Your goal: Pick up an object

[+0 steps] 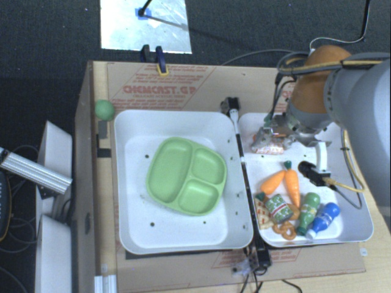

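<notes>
Here, left bin [131, 182] with green divided plate [186, 174], right bin [354, 221] with toy food [293, 203], tool [275, 134] grip unclear

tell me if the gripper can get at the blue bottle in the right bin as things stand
Probably yes: the blue bottle lies uncovered at the pile's near edge, and the gripper is over the same bin's far end.

The gripper [276, 134] is seen low over the far end of the right bin [360, 224], just above a pinkish object [267, 144] that cannot be identified. Nearer the camera from it, two toy carrots [284, 182], a green bottle [307, 207] and a blue bottle [324, 217] are clustered. To its left, a green divided plate [186, 176] is set in the left bin [134, 182].
</notes>
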`<state>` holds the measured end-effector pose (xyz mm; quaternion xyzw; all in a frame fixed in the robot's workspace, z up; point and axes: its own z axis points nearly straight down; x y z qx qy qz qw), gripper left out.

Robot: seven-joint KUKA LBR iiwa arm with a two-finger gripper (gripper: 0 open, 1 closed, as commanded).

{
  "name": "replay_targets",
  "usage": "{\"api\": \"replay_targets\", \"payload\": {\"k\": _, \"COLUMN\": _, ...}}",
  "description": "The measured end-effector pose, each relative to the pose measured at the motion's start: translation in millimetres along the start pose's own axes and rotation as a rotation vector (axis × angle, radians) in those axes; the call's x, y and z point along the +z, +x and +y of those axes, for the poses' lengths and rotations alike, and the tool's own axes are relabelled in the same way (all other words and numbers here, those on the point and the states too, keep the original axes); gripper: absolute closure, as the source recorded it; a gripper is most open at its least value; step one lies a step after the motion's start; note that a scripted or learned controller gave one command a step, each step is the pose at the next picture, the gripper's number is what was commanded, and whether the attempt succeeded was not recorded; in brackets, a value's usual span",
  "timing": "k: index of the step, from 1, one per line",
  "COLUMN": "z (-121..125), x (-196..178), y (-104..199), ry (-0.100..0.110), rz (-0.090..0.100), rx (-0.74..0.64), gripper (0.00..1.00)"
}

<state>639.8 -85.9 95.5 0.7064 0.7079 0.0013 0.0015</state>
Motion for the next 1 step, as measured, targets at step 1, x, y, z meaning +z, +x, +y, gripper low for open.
{"api": "replay_targets", "payload": {"k": 1, "z": -82.5, "x": -108.5, "y": 14.8, "ry": 0.002, "rz": 0.000, "rx": 0.001, "gripper": 1.00}}
